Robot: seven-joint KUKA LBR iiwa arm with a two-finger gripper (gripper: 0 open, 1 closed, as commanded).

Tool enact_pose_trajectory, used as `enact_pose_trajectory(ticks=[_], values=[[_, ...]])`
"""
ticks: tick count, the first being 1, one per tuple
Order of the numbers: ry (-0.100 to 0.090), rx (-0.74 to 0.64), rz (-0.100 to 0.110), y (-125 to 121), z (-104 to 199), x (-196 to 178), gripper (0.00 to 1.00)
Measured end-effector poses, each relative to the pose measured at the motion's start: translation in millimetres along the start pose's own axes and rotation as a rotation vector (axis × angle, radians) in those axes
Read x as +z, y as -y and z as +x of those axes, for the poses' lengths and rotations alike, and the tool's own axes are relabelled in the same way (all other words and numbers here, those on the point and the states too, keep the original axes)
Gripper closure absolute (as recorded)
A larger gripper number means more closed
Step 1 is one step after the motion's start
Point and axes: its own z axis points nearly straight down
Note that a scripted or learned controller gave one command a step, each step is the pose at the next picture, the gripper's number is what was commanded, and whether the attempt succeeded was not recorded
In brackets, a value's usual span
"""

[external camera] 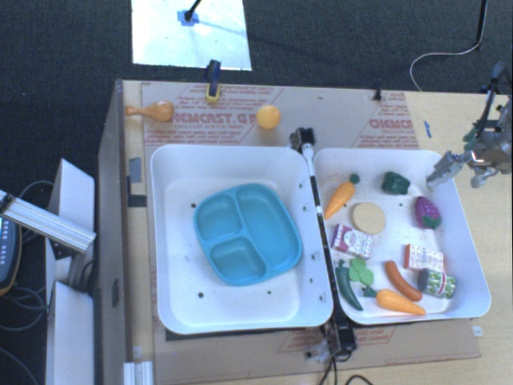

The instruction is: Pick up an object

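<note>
Smooth tapered orange carrot (399,301); round flat tan cookie (369,217).

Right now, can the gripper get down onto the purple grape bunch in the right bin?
Probably yes. The gripper sits at the right white bin's upper right edge, near the purple grape bunch, which lies apart from its neighbours with nothing lying over it.
</note>
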Motion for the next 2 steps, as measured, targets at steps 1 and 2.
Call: enact_pose_trajectory(ticks=[1, 2], values=[[-0.002, -0.001, 0.003, -48.5, 37.4, 109.8, 0.0], [-0.002, -0.001, 0.003, -99.8, 95.9, 198.8, 0.0]])
